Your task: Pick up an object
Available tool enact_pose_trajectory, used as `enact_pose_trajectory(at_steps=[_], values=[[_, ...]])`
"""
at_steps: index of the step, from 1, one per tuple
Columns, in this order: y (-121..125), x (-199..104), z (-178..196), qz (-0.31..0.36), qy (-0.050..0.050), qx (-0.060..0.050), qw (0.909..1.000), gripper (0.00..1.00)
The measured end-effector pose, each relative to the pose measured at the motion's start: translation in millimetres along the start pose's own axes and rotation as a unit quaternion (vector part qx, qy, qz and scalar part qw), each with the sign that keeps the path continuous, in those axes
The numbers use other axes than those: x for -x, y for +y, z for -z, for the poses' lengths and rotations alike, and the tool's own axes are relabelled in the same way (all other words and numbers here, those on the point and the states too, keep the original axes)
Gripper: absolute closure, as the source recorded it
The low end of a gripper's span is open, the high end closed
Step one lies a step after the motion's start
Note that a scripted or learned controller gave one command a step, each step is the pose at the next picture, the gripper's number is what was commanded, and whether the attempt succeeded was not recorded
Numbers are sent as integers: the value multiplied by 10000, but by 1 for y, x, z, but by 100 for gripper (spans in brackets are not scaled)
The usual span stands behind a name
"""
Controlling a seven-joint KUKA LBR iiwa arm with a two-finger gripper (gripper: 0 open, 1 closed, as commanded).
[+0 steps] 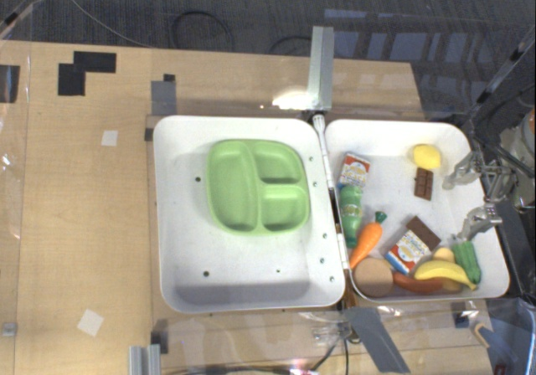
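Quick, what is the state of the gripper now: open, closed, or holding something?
Gripper: open, holding nothing, above the right edge of the right bin.

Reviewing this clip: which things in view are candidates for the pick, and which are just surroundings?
Candidates, all in the right bin:
lemon
chocolate bar
carrot
banana
green bottle
small cartons

Surroundings:
green divided plate
left bin
gripper, at the right bin's right edge

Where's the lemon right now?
The lemon lies in the right bin, near its far right corner, just above a brown chocolate bar.
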State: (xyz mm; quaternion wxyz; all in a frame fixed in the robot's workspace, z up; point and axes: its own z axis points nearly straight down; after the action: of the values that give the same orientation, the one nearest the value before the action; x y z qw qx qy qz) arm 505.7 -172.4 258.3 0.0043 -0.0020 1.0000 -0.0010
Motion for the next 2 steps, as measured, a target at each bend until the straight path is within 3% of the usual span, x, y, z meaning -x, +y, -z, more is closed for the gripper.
enact_pose_trajectory(at_steps=[1,2], values=[[41,-14,-112,560,43,25,9984,0],[77,22,-159,681,-133,-21,9976,0]])
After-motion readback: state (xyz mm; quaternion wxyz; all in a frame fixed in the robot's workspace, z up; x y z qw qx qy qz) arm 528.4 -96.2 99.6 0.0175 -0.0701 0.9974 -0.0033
